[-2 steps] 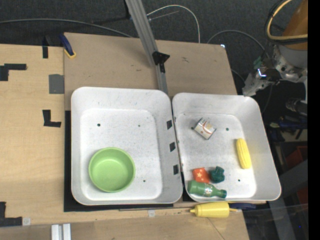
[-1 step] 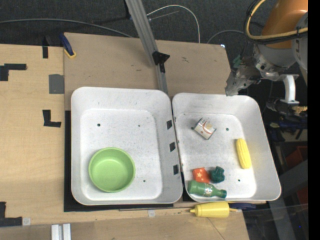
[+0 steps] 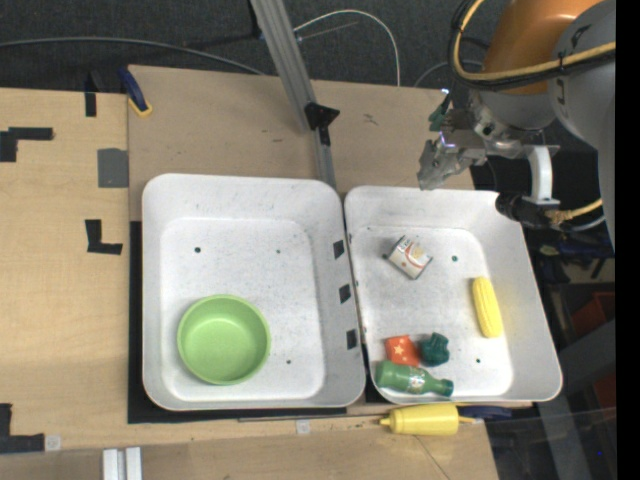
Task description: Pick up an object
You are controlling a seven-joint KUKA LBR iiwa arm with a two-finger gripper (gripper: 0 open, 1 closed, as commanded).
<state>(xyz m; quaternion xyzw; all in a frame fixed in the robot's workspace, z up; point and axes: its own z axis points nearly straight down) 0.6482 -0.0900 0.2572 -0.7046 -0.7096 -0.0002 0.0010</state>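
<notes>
The gripper [image 3: 437, 168] hangs above the far rim of the right bin [image 3: 520, 268], nothing between its fingers as far as this slanted view lets on, and whether they are spread or closed I cannot tell. No object picked yet, so the step in hand looks like the approach.

Choices in the right bin: a small white and orange carton [image 3: 409, 256] lies tilted near the far middle, closest to the gripper and well apart from everything else. My call is that it makes the cleanest target, with room on every side for fingers to drop straight down and straddle its short width. The yellow corn cob [image 3: 486, 306] lies lengthwise by the right wall, also free, though round and likely to roll.

Trickier is the near corner cluster: a green bottle [image 3: 413, 379] lying on its side, an orange piece [image 3: 401, 349] and a dark green piece [image 3: 434, 348] packed together just beside it.

In the left bin [image 3: 240, 193] sits a green bowl [image 3: 224, 339], upright, near the front. A yellow bottle [image 3: 425, 420] rests on the worktop [image 3: 230, 118] outside.
</notes>
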